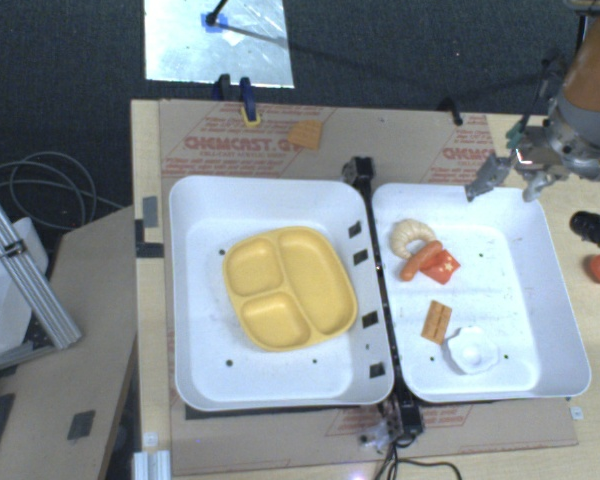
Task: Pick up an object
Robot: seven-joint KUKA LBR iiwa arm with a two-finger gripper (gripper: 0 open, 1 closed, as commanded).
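A dark carpeted floor surrounded the bench, which bore a sheet of printed cardboard with two white bins on it side by side. The right bin held the pickable things: a pale croissant near its back left, a red block touching an orange carrot just below it, a tan wafer further forward, and a white cup near the front. They lay loosely scattered, apart enough for fingers to reach most of them. The left bin held a yellow divided tray, lying flat and slightly turned. The gripper hung above the back right edge of the right bin, its two fingers spread apart and holding nothing, well clear of every item. Judging by that, a descent toward one of them was not yet begun.
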